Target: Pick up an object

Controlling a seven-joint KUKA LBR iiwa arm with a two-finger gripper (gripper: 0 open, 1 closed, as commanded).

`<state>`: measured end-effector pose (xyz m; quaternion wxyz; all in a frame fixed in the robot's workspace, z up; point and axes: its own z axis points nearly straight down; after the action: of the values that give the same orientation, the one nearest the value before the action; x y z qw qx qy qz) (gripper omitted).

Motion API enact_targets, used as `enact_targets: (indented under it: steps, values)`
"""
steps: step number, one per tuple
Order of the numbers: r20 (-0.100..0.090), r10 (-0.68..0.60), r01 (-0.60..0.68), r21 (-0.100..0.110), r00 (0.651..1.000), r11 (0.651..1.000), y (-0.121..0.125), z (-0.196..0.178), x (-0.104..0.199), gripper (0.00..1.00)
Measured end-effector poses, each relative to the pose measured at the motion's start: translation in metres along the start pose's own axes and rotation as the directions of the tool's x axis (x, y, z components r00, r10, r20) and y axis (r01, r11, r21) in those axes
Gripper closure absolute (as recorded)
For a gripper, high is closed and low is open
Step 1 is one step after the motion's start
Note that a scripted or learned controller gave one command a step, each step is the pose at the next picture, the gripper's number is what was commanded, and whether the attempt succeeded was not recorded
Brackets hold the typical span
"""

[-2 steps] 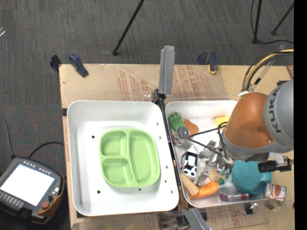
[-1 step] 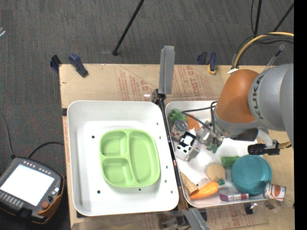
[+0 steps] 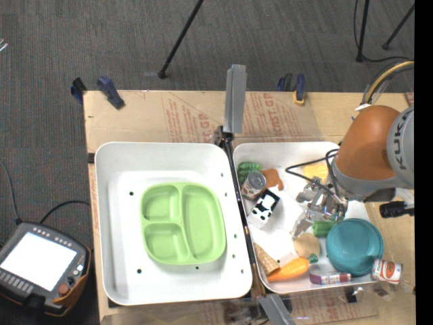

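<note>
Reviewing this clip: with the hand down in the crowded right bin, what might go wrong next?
1. The hand hangs among tightly packed items, so closing may catch the teal bowl rim instead of one object.
2. The carrot and small can lie close by; a descent might nudge them aside.

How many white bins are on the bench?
2. The left bin holds a green divided plate. The right bin holds mixed small items, with the gripper above them.
</note>
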<state>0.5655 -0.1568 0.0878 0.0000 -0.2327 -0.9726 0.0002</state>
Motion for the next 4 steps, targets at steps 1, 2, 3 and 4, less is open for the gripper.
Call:
enact_targets:
  steps: [1,2,3,4]
  values:
    - [0.0,0.027,-0.027,-0.001,1.0,1.0,-0.04,0.0,0.063,0.0]
    - [0.004,0.169,-0.169,-0.001,0.986,0.986,0.062,-0.001,0.02,0.0]
    - [0.002,0.05,-0.05,0.001,0.999,0.999,-0.028,0.0,-0.018,0.0]
    - [-0.003,0.109,-0.109,-0.001,0.994,0.994,-0.042,0.001,0.046,0.0]
